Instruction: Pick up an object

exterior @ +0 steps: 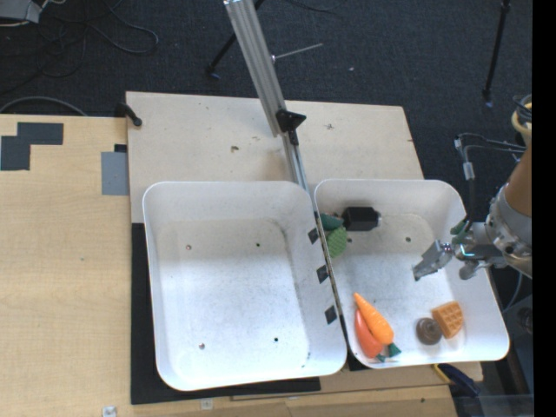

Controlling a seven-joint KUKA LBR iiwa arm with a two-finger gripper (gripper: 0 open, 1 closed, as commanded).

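The right bin (393, 184) holds several small things. An orange carrot (373, 316) lies on a red piece (364, 338) near the front left corner. At the front right a brown round piece (427, 330) sits beside an orange waffle-like block (448, 319). A black cylinder (360, 218) and a green object (334, 238) lie at the back left, by the divider. My gripper (448, 263) hangs over the right side of this bin, above and behind the waffle block. It is open, with nothing between its fingers.
The left bin (224, 276) stands beside the right one, its white floor speckled. A slanted aluminium rail (261, 68) runs from the back down to the divider between the bins. Black clips (320, 273) sit along that divider.
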